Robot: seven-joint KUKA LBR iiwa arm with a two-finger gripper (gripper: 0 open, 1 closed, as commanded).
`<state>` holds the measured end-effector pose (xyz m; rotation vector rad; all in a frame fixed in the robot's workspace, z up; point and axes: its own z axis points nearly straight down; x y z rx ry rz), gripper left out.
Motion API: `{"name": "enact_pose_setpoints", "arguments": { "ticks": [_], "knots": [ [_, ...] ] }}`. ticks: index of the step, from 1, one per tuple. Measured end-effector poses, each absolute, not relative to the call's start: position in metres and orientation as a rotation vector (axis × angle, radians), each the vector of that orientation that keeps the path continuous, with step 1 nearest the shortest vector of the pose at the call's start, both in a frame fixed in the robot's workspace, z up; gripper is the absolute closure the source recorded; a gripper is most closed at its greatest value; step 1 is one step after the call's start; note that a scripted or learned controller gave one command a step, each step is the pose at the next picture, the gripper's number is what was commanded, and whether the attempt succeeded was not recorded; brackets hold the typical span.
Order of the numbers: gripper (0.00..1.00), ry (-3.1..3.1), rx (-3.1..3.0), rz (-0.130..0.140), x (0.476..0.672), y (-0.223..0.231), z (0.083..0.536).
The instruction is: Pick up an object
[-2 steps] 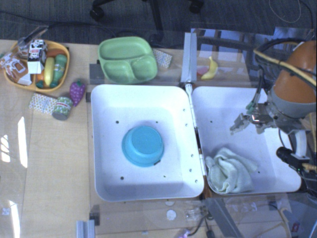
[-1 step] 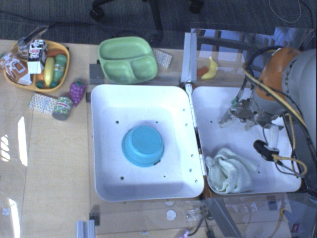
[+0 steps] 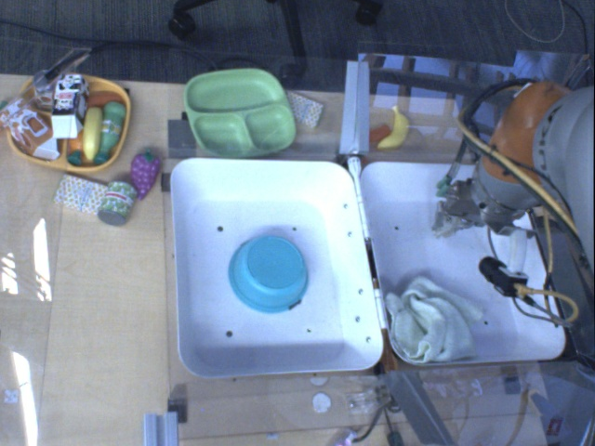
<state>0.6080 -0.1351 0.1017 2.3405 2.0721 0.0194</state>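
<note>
Cloth (image 3: pixel 429 321), a crumpled pale green one, is the likeliest thing for you to pick: it lies in the near left corner of the right bin (image 3: pixel 409 207), pressed against the wall shared with the left bin (image 3: pixel 200 277), and nothing is touching it. In the middle of that left bin sits a blue bowl (image 3: pixel 270 273), also untouched. Farther back in the right bin, toward its right edge, you can see the gripper (image 3: pixel 456 214) hanging low over bare white floor, well apart from the cloth; whether its fingers are spread or closed you cannot tell from this slant, and nothing shows between them. So judge the task as barely begun: no object is held or lifted, and the approach, the closing and the lift are all left to do. Beyond the bins, on the bench, a green divided tray (image 3: pixel 238 111) sits by the far edge of the left bin, and a toy banana (image 3: pixel 397 128) lies behind the right bin.
</note>
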Motion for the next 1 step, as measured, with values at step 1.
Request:
{"name": "enact_pose_setpoints", "arguments": {
  "ticks": [1],
  "knots": [
    [1.00,2.240,2.196,0.006,0.6347,-0.0842,0.2157]
  ]
}}
